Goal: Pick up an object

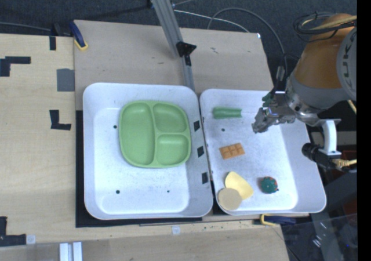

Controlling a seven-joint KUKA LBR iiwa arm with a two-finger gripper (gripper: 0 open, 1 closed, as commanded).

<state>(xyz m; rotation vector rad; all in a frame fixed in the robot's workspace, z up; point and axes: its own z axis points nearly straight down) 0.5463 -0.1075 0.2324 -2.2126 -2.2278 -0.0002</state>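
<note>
Small green plastic cylinder (226,113) lying flat at the right white bin (301,196) far edge, just beside the jaws (262,123) (state impossible to tell). Likely light, stiff, slick; best pinched across the middle.

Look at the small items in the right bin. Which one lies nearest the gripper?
The long green piece at the bin's far end lies nearest the gripper; the orange waffle, yellow pieces and green ball lie farther off.
</note>
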